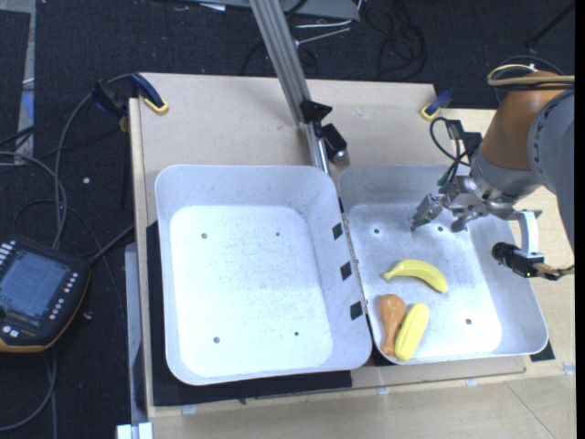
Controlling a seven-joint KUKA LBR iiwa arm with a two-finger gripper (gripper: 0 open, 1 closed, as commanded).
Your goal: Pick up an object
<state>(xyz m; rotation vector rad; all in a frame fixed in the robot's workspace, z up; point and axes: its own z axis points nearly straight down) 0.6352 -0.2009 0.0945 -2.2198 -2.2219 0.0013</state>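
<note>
Two bins sit on the table (228,117). Left bin (247,273) first; left of the banana (417,273), at the right bin's (484,282) near-left corner, lie a drumstick (391,318) and a corn cob (411,330), touching. Right of and beyond the banana hangs the gripper (441,210), fingers spread and holding nothing. All three look like light, stiff, smooth plastic toys; I would pinch the banana across its thick middle, since curved ends may slip.

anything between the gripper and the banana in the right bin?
No. In the camera view, bare white bin floor separates the gripper from the banana.
</note>
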